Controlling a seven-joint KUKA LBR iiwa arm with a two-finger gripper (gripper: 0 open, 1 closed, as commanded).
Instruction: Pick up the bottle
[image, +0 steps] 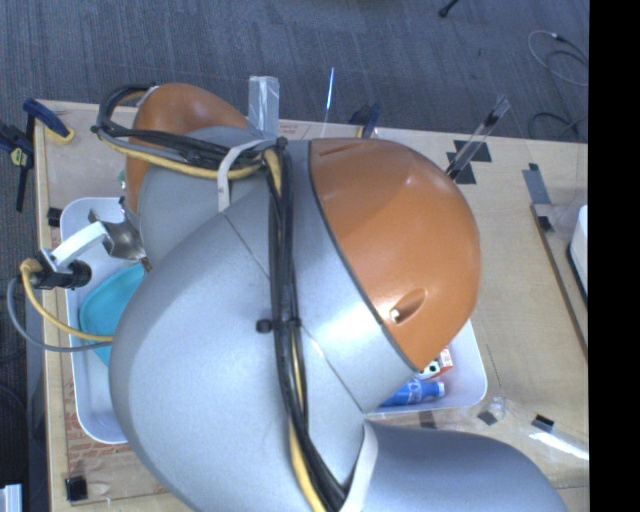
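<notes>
My arm (300, 330) covers most of both bins, grey with orange bands. Its wrist end reaches over the left bin (75, 215), where the gripper (118, 238) shows as a bit of metal and white casing beside a black and yellow cable. Just below it lies a teal object (108, 302), partly under the arm. In the right bin (478, 375) a blue, bottle-like item (412, 391) lies on its side by the front wall, half hidden by the orange band. I cannot tell which of these is the bottle.
A small red and white item (440, 362) lies next to the blue one. Blue clamps (45, 115) hold the bench's far left corner. Bare wooden bench (520, 250) stretches to the right of the bins.
</notes>
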